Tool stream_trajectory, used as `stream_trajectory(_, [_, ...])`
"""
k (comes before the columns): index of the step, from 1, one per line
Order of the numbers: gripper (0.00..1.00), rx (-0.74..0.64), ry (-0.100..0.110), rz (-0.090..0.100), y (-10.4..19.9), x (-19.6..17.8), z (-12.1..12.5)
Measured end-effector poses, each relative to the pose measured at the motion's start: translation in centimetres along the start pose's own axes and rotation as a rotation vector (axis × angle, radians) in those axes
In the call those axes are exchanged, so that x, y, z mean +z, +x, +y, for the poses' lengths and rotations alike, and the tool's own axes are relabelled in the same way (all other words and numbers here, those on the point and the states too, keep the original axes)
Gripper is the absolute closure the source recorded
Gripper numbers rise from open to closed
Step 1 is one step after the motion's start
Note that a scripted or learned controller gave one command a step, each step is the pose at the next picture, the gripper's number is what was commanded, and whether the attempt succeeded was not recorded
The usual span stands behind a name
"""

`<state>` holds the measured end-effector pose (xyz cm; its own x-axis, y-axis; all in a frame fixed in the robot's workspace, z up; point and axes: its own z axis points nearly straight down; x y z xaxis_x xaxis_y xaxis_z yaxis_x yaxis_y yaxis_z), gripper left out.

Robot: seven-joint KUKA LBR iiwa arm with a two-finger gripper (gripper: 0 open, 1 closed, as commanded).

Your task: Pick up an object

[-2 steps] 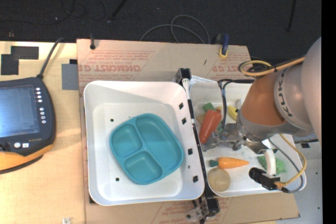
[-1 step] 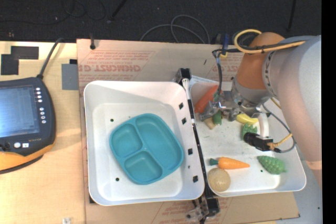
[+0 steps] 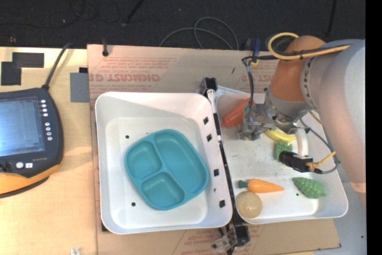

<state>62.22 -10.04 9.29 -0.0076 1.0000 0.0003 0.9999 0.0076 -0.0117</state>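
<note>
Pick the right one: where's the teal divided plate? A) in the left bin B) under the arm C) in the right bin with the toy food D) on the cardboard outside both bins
A: the teal plate lies flat in the left bin, while the carrot and the other toy food sit in the right bin, where the arm reaches in.

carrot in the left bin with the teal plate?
No, the carrot lies in the right bin, while the teal plate sits alone in the left bin.
</note>
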Motion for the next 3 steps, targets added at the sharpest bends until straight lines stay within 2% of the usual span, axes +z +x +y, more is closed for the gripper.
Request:
stream_trajectory(1, [1.00,0.007,-0.007,0.000,-0.6,-5.1,-5.1])
stream_trajectory(2, [0.00,0.005,-0.005,0.001,-0.5,-4.9,-5.1])
stream_trajectory(3, [0.00,0.010,-0.003,0.003,-2.6,0.9,-14.2])
